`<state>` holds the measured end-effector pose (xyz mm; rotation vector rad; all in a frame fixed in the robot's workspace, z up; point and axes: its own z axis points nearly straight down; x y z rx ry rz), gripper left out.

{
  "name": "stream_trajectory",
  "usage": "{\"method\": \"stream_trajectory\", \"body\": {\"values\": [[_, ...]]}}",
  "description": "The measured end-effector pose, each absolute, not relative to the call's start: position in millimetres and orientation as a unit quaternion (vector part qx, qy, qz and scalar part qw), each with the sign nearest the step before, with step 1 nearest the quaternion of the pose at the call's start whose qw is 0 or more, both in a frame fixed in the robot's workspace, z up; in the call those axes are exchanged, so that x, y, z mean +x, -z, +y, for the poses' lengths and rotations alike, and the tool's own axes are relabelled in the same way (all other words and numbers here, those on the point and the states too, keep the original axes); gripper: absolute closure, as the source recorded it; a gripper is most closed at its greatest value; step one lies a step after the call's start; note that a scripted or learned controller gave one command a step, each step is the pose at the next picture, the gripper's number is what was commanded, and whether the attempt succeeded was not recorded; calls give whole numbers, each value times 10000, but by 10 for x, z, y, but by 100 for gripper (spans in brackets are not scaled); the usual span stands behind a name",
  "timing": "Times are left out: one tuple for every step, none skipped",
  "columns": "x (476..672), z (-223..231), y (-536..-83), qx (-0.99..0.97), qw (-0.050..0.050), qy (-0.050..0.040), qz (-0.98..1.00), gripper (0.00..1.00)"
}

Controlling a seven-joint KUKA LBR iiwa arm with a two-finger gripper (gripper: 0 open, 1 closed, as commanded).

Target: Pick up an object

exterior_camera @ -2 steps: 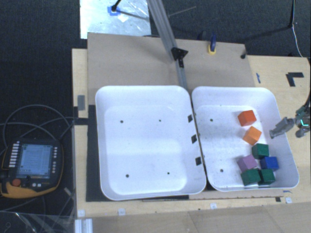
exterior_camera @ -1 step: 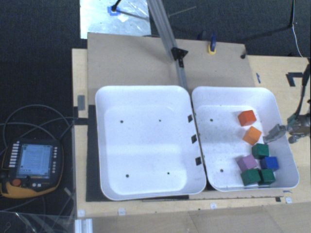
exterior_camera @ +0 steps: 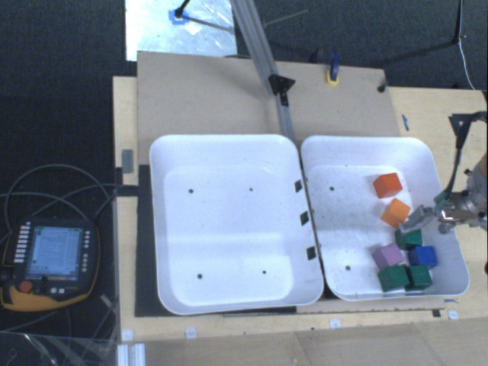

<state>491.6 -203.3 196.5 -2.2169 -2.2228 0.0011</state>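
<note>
1. Blocks clustered at 4 o'clock in right bin [exterior_camera: 366, 147]: red-orange block [exterior_camera: 387, 184] at top, orange block [exterior_camera: 395, 213] just below, pink block [exterior_camera: 388, 255], blue block [exterior_camera: 423, 256], dark green blocks [exterior_camera: 404, 277] at bottom.
2. Left: teach pendant [exterior_camera: 49, 264] at 8 o'clock on floor, screen lit; writing too small to read.
3. Middle: left bin [exterior_camera: 225, 147], white, touching right bin.
4. Right: gripper [exterior_camera: 421, 218] at 3 o'clock, just beside orange block, over small green block [exterior_camera: 412, 238]; finger spread impossible to tell.
</note>
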Motion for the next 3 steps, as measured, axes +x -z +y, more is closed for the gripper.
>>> {"method": "stream_trajectory", "body": {"values": [[4920, -2014, -1338, -7063, 17, -7, -7080, 0], [4942, -2025, -1482, -7053, -21, 11, -7089, 100], [5023, -1981, -2098, -7050, -42, 20, -7091, 100]]}}
